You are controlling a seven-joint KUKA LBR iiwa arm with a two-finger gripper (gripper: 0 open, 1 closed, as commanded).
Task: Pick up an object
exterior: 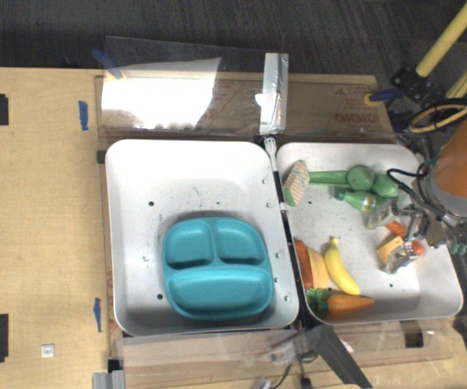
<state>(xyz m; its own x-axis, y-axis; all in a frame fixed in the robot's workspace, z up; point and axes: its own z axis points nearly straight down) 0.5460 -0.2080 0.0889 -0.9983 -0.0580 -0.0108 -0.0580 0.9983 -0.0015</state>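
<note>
The right bin [440, 292] holds several toy items. A green-handled brush [331, 177] lies along its back wall, bristles to the left. A yellow banana [341, 269] lies near the middle, and a carrot [349, 303] lies at the front edge. A red-brown sausage [302, 262] sits against the left wall. My gripper [408, 235] is low in the bin's right part, right over a small orange piece [389, 252]. Whether it touches or holds that piece is hidden by the gripper body.
The left bin [136, 164] carries a teal divided plate [216, 267] in its front half. A silvery strip [273, 94] stands behind the gap between the bins. Cables and a yellow bar [452, 31] crowd the back right corner.
</note>
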